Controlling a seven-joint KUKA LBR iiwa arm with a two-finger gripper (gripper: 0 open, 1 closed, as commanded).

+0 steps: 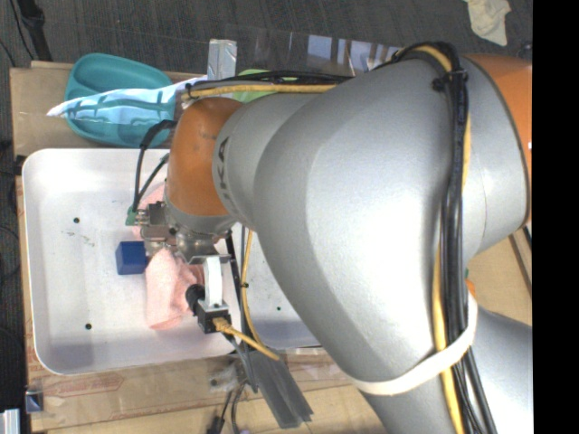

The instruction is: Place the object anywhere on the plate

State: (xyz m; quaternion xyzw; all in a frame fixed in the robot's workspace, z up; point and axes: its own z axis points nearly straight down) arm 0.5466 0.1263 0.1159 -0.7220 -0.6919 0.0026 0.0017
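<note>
Blue block (130, 258) rests in the left bin (54, 242), at nine o'clock from the claw (176, 251), touching a pink plate (165, 297). Claw's grip: cannot tell, wrist blocks it.

Arm (362, 197) blocking bin's right, blue block (130, 258) beside pink cloth (167, 287), left bin floor (72, 269) open
</note>
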